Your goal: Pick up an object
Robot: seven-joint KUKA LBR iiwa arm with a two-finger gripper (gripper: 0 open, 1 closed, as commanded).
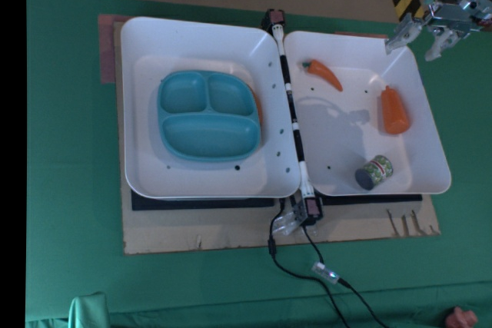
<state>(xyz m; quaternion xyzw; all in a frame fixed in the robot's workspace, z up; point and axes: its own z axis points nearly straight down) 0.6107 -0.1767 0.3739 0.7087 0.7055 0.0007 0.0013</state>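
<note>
Orange and slim, the toy carrot (324, 74) lies in the right bin (430, 157) near its far left corner, long axis slanting, green top toward the divider, tip toward the orange bottle (394, 110). The gripper (420, 42) hangs above the bin's far right corner, fingers spread apart, nothing between them, touching nothing.

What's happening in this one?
The gripper hangs open over the top right corner of the right bin, holding nothing. In that bin lie a carrot, an orange bottle and a small can on its side. The left bin holds a blue divided plate. Nothing is picked up yet.
</note>
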